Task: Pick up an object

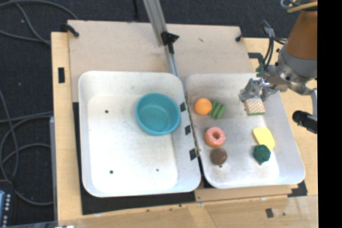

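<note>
Camera view: the gripper point(251, 94) hangs over the far part of the right bin point(288, 168), just above a checkered block point(255, 107); whether its grip is apart or together cannot be told. Nearer lie a yellow piece point(263, 136), a green lump point(261, 154), a pink doughnut point(215, 136) and an orange ball point(202, 106), while a blue bowl point(157, 114) sits in the left bin point(107, 168)

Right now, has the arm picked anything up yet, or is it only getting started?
Nothing looks lifted yet. The pincer hangs low in the right bin, right over a small checkered block; whether it grips it I cannot tell. The orange ball, pink ring and yellow piece lie untouched. Grasping and lifting remain.
</note>
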Action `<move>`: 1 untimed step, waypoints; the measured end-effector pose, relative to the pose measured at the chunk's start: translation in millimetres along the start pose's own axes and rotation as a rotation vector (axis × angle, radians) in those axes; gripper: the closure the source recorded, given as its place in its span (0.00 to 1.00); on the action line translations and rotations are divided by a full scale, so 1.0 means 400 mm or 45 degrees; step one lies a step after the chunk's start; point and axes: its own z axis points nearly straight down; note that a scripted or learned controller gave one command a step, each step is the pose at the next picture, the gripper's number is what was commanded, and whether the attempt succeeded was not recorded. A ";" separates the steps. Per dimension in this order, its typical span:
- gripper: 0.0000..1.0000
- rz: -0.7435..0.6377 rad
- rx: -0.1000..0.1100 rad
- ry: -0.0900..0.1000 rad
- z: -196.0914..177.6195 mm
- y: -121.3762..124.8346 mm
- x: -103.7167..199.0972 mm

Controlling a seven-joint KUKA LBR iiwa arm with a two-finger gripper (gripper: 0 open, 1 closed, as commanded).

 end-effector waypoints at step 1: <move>1.00 0.005 0.013 -0.002 0.061 -0.001 -0.005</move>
